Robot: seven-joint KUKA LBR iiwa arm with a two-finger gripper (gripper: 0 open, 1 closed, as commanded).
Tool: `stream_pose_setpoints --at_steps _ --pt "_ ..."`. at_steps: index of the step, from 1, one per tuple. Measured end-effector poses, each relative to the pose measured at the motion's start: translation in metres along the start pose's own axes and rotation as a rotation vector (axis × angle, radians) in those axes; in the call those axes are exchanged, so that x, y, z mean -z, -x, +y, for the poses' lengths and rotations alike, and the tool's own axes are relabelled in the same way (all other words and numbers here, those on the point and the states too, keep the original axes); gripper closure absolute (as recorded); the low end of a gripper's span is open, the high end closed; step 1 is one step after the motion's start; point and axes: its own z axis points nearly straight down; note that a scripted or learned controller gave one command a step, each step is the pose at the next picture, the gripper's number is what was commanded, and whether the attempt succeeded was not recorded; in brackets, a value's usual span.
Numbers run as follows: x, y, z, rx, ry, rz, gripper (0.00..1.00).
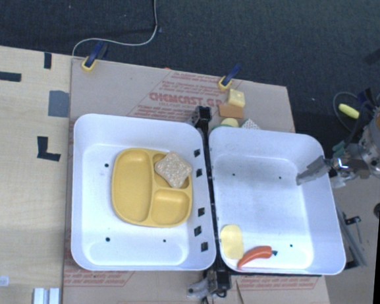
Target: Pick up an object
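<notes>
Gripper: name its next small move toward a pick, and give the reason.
Probably swing the gripper inward and toward the near edge of the right bin. It sits at that bin's right rim, apart from everything, while the orange sausage-shaped piece and the pale yellow piece lie by the near wall.

Even, fairly bright overhead light; the white bins (270, 145) glare softly with little surface detail. Shadows are faint and short. The picture is slightly soft overall, blurrier around the arm (368, 154) at right.

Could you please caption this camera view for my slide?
Gripper at right bin's edge; orange sausage lies near its front.
</notes>
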Motion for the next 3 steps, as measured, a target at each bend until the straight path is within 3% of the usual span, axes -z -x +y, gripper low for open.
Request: stream_pose_setpoints --at_steps 1,2,3 --pt "-0.084 -0.050 0.063 0.006 -0.003 0.002 0.00" --pt "-0.180 -0.089 0.109 0.006 0.003 -0.002 0.00" --pt "-0.174 -0.111 0.134 0.005 -0.004 -0.004 0.00"
